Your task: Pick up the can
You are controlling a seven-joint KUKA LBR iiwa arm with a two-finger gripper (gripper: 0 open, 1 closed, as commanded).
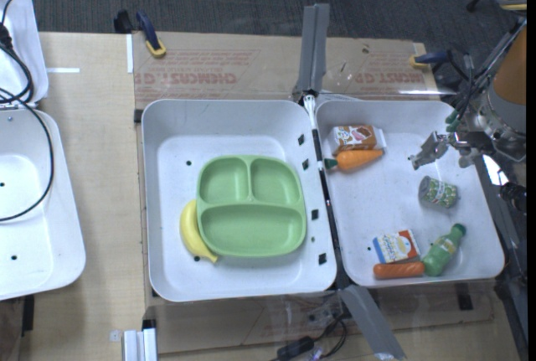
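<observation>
None of the lifting is done: the can [438,193] lies in the right bin [368,267], with the gripper [437,147] just beyond it, fingers spread and empty.

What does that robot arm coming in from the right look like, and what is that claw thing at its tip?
The arm is partly seen at the right edge: an orange band over grey parts, with thin dark and green cables running along it. At its tip sits the gripper, a small metallic grey piece with two slim fingers, near the can.
</observation>
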